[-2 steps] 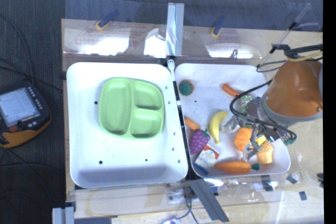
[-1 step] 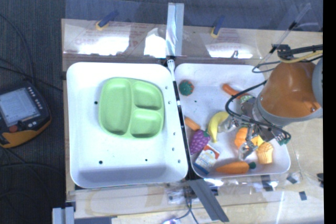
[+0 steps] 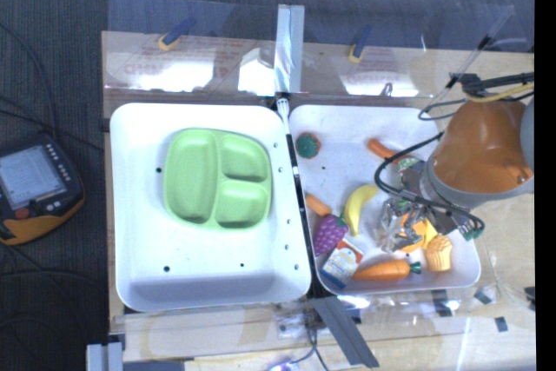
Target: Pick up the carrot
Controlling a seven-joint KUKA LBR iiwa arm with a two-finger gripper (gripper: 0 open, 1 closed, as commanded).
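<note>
Right bin (image 3: pixel 347 128): carrot (image 3: pixel 382 270) lies crosswise just below my gripper (image 3: pixel 398 226); can't tell its state.

The divided plate (image 3: pixel 217 178) sits in the left bin (image 3: pixel 139 274). In the right bin (image 3: pixel 347 124), the carrot (image 3: pixel 380 270) lies at lower frame, below the banana (image 3: pixel 359 208), right of the grapes (image 3: pixel 327 233).

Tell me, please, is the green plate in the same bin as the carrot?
No, the plate lies in the left bin, while the carrot lies in the right bin.
</note>
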